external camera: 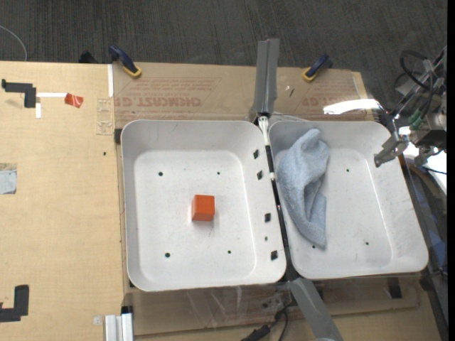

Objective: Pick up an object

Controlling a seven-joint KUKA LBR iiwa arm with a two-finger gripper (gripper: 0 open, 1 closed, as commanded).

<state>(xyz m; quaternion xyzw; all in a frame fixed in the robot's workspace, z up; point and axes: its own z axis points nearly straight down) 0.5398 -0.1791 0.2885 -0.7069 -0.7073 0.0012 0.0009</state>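
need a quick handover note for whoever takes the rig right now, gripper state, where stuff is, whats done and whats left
Gripper: at the right edge of the right white bin, near its upper corner, with nothing seen between its fingers; open or shut is not clear.
Small orange-red cube: lies near the middle of the left white bin, alone.
Crumpled light blue cloth: lies in the right bin, along its left side, next to the divider.
Done: nothing picked up yet.
Left: choose the cube or the cloth, move over it, grasp and lift.

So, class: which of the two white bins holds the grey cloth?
The right bin, nearest the end effector, holds the crumpled grey cloth; the left bin holds an orange block.
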